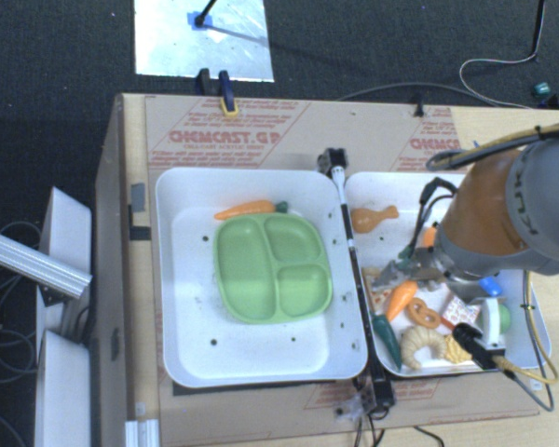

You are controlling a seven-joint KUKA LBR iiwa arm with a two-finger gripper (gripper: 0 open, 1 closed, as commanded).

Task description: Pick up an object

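My gripper (pixel 398 271) hangs low over the left half of the right bin (pixel 384 186), under the arm's orange band (pixel 484 208). Just below it lies a small orange carrot (pixel 402 298); nothing shows it being held. A tan drumstick (pixel 374 217) rests toward the bin's back left. Near the front sit a beige croissant (pixel 421 343), an orange pretzel ring (pixel 424 317) and a dark green vegetable (pixel 387 332). Parts of the bin's right side are hidden by the arm.
The left bin (pixel 191 343) holds a green divided plate (pixel 272 267) with a long carrot (pixel 247 209) lying behind it. A black-and-white bar (pixel 347 222) runs along the wall between the bins. Cables trail at the right bin's front right corner (pixel 526 366).
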